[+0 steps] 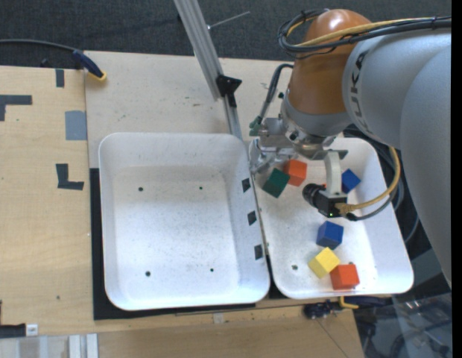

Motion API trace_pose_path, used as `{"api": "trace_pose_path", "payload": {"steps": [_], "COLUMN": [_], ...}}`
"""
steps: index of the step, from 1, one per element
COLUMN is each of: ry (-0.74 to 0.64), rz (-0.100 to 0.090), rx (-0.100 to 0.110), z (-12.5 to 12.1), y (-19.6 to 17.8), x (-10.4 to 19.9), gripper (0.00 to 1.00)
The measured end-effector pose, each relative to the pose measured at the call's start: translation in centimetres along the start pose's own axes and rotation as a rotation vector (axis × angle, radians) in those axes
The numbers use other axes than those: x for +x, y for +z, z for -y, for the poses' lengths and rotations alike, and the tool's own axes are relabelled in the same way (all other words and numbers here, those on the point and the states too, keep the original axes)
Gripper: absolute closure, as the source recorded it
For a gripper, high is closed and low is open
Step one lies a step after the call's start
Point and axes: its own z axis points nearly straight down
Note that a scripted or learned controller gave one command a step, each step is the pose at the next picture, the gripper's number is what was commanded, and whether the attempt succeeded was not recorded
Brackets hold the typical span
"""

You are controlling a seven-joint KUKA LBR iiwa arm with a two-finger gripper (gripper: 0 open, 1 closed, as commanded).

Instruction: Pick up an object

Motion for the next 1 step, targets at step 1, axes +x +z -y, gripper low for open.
{"api": "trace_pose_path", "payload": {"steps": [1], "ry": [0.002], "rz": [0.001], "rx": [0.002], "z": [0.74], "y": [0.63], "x": [4.55], "gripper": [1.00]}}
